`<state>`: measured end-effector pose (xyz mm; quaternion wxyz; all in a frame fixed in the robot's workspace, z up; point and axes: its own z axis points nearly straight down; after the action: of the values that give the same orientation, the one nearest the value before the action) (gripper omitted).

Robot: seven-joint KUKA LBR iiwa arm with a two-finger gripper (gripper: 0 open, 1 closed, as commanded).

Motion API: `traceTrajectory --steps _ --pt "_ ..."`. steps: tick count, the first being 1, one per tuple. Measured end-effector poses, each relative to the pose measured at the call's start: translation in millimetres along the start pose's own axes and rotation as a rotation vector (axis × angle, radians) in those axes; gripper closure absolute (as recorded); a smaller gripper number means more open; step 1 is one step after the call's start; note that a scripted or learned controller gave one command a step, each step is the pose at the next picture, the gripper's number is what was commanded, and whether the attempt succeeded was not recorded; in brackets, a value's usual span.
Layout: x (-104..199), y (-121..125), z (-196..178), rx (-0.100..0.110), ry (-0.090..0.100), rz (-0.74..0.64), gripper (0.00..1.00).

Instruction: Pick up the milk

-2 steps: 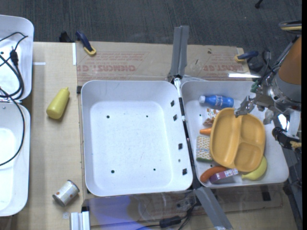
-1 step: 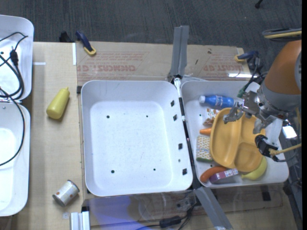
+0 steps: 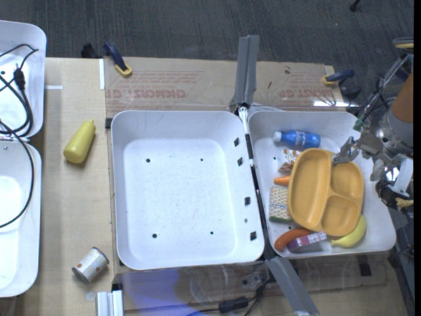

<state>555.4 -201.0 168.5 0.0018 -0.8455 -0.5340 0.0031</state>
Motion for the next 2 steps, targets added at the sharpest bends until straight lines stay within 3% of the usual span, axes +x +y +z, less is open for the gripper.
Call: traceTrajectory --steps 1,2 --pt "34.7 -10.9 54.2 -0.019 0.007 0.183 0.00" --pt "34.7 -11.3 54.6 -0.018 0.007 0.182 0.00"
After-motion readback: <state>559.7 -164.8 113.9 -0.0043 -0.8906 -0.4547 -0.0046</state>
